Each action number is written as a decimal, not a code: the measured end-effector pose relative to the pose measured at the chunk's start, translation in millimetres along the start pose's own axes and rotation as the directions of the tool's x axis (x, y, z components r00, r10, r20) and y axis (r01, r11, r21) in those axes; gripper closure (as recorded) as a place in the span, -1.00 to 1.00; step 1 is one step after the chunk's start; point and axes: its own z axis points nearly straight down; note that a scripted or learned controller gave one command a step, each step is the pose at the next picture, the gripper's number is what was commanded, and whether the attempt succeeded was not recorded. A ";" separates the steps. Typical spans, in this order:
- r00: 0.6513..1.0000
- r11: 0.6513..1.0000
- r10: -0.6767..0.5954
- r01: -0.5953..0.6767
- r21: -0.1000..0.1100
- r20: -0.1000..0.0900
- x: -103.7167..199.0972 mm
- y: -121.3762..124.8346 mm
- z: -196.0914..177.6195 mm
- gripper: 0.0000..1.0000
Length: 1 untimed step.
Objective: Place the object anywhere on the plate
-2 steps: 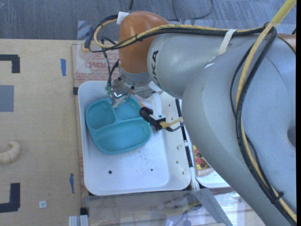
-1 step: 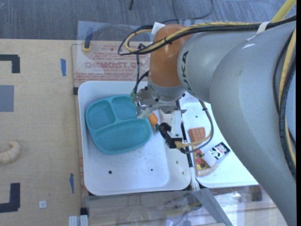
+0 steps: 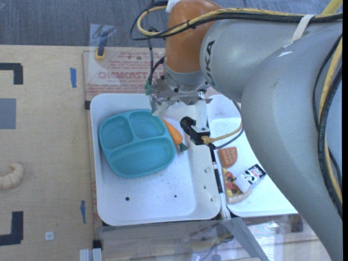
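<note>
We see the arm [image 3: 261,64] reaching in from the right, its orange band [image 3: 187,31] above the far edge of the left bin [image 3: 163,205]. The gripper [image 3: 163,105] hangs low over the far part of that bin, just right of the plate's far right corner. Whether it is released or clenched we cannot tell, since the wrist hides that part.

The plate [image 3: 137,143] is a blue tray with three compartments, lying in the left half of the left bin, slightly turned. An orange carrot [image 3: 174,133] lies on the bin floor, touching or just beside the plate's right rim, below the gripper. We see only part of it, and we cannot tell whether the gripper touches it. It is not on the plate.

In the right bin [image 3: 266,200] we see a waffle [image 3: 228,156] near the wall between the bins, a pizza slice [image 3: 235,186] nearer to us, and a small black-and-white card [image 3: 253,174] just right of these. A black cable fitting [image 3: 190,129] hangs from the wrist over the wall between the bins.

On the wooden bench [image 3: 43,200], well left of the bins, lies a pale curved piece [image 3: 11,176].
</note>
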 end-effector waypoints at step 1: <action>0.992 0.992 -0.128 0.128 0.003 -0.001 -23.2 4.8 40.8 1.00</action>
